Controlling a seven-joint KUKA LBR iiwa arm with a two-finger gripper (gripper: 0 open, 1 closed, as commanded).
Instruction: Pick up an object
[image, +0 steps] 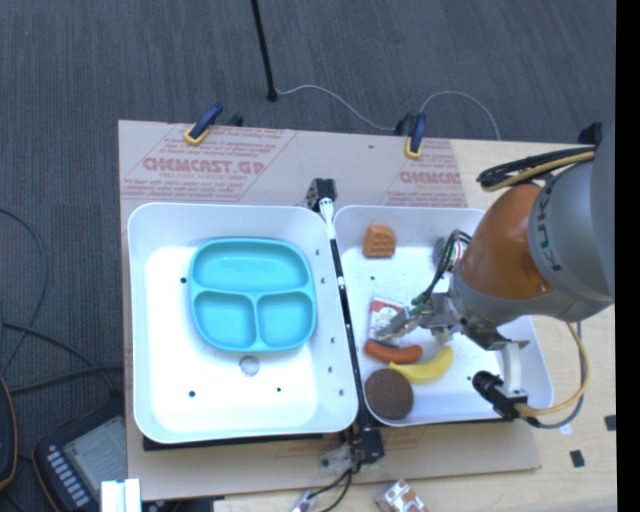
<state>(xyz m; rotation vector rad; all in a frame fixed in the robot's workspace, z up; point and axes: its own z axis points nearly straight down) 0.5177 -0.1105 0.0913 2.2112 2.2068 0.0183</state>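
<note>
The right bin (520, 400) holds several small things. An orange waffle-like piece (379, 241) lies at its far left. A red and white packet (383, 314) rests mid-left. In front of it lie a red sausage (392, 351), a yellow banana (427, 367) and a round brown patty (388, 393). My gripper (406, 322) is low over the bin, right at the packet's right edge and just above the sausage. The wrist hides the bin's middle and right part.
The left bin (160, 330) carries a blue three-compartment plate (252, 295) and a small clear disc (249, 367) in front of it. A black bar (335, 270) runs along the wall between the bins. Two clamps (203, 124) (414, 137) hold the cardboard at the back.
</note>
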